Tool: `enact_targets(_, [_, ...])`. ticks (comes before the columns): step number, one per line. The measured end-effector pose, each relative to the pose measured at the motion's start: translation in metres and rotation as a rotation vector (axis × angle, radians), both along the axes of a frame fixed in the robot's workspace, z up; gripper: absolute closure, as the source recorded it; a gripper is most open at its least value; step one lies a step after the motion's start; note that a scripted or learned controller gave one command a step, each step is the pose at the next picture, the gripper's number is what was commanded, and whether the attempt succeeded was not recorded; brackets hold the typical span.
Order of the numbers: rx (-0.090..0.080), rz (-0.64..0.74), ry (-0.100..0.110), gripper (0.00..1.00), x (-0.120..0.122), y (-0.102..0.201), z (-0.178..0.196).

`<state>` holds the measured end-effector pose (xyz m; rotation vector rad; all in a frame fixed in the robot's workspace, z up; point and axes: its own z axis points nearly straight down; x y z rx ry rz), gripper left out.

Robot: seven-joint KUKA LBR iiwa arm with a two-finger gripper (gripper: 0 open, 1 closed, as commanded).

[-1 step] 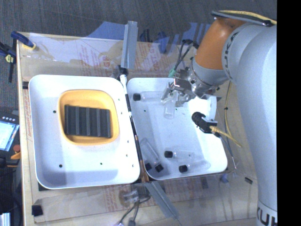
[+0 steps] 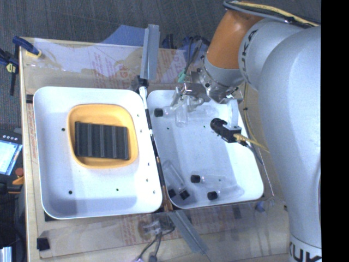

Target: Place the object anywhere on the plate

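Grey arm [image 2: 289, 119], nearest the lens, reaching in over the right bin [image 2: 218, 157]. At that bin's near end lies a scatter of small clear pieces with black caps [image 2: 194, 178], each apart from the others. In the left bin [image 2: 54, 190] beside it sits the yellow plate [image 2: 101, 112], its middle taken up by a dark ridged insert [image 2: 103, 141]. At the right bin's far end the gripper [image 2: 182, 98] hangs low over the floor, with a clear piece [image 2: 181, 117] just beneath it. Whether the gripper is spread or closed, and whether it has that piece, cannot be told, since the piece is transparent against white.

Judged risks:
- A smooth clear piece caught only by an edge may slip out on the lift or the crossing and drop short of the plate.
- A release over the dark ridged insert may leave it tilted, or let it roll towards the plate's rim and off.
- A closure on nothing could carry an empty transfer through.
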<state>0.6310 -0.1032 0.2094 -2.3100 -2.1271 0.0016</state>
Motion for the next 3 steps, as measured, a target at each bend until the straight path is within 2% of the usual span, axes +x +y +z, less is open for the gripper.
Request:
enact_targets(1, [0.000,0.166,-0.001,1.00,0.026,0.044,-0.018])
enact_targets(2, [0.001,0.234,0.003,1.00,0.013,0.116,-0.018])
enact_targets(3, [0.000,0.234,0.003,0.00,0.013,0.116,-0.018])
